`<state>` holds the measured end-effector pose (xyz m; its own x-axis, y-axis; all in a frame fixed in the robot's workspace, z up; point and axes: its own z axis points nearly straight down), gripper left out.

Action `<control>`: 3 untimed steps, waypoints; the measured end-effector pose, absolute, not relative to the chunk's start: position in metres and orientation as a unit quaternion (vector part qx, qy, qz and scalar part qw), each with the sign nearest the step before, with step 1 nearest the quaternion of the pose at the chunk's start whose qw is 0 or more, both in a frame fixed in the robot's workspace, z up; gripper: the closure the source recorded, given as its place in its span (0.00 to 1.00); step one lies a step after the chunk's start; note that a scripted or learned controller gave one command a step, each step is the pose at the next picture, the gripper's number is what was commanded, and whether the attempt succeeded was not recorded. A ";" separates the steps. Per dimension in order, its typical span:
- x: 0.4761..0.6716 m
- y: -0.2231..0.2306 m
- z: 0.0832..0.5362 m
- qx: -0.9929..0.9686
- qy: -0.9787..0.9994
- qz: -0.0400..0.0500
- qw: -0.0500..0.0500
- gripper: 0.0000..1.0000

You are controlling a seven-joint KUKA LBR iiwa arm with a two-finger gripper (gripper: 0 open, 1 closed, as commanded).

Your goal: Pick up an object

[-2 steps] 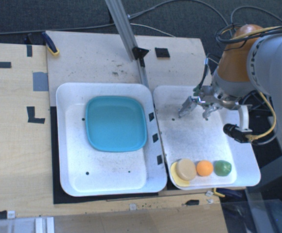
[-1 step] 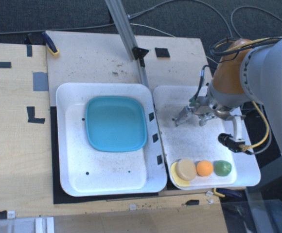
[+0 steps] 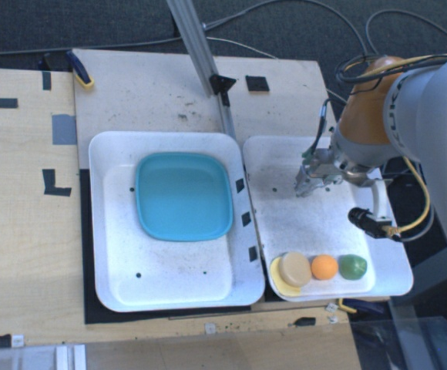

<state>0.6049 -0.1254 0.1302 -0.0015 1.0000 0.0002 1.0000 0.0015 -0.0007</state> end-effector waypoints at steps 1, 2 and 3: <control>0.608 -0.134 0.187 -0.707 -0.707 -0.001 -0.002 1.00; 0.611 -0.139 0.230 -0.707 -0.707 -0.001 -0.001 1.00; 0.612 -0.139 0.270 -0.707 -0.707 -0.001 -0.001 1.00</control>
<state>0.6115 -0.1390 0.2700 -0.0004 1.0000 -0.0004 1.0000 0.0004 0.0032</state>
